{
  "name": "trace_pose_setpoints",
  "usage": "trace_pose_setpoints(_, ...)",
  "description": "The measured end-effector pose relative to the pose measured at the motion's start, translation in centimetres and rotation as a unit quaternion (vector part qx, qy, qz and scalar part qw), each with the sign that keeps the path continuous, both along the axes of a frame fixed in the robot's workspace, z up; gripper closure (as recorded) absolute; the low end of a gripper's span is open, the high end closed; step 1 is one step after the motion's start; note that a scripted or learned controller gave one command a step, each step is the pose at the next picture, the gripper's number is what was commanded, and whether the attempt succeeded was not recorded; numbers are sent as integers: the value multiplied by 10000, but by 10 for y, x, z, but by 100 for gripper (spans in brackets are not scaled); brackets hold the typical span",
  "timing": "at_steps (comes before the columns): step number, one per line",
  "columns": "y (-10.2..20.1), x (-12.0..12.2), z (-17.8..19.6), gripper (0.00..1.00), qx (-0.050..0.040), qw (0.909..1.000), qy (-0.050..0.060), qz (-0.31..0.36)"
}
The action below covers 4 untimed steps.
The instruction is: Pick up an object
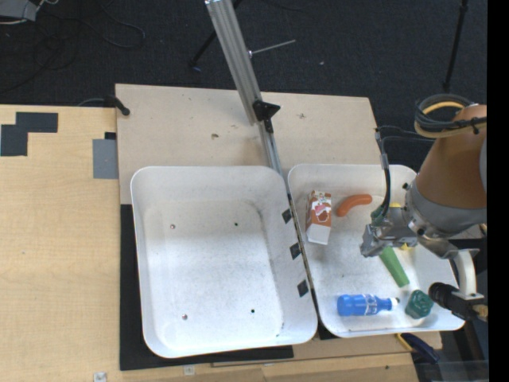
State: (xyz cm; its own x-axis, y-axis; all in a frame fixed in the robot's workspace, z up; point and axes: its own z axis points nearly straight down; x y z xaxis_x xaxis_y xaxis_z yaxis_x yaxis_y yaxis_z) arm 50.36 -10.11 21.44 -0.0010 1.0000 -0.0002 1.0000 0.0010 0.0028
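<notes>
Reaching in from the right of the camera view, the arm (pixel 449 173) sets its gripper (pixel 380 240) low in the right bin (pixel 350 329), directly over the upper end of the green stick (pixel 394 266). The stick's long axis runs down and to the right, away from the claw. Whether the claw is open or grips anything cannot be told. Nearby lie a glossy blue bottle (pixel 362 304), a smooth orange sausage shape (pixel 353 204) and a small upright carton (pixel 320 217).

Even, bright overhead light, soft shadows, slightly grainy, dark floor beyond.
</notes>
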Motion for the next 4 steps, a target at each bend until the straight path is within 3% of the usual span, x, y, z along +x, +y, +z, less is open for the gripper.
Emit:
trace_pose_setpoints(3, 136, 64, 0, 100, 11, 10000, 27, 18)
trace_pose_setpoints(4, 174, 84, 20, 100, 6, 10000, 15, 10)
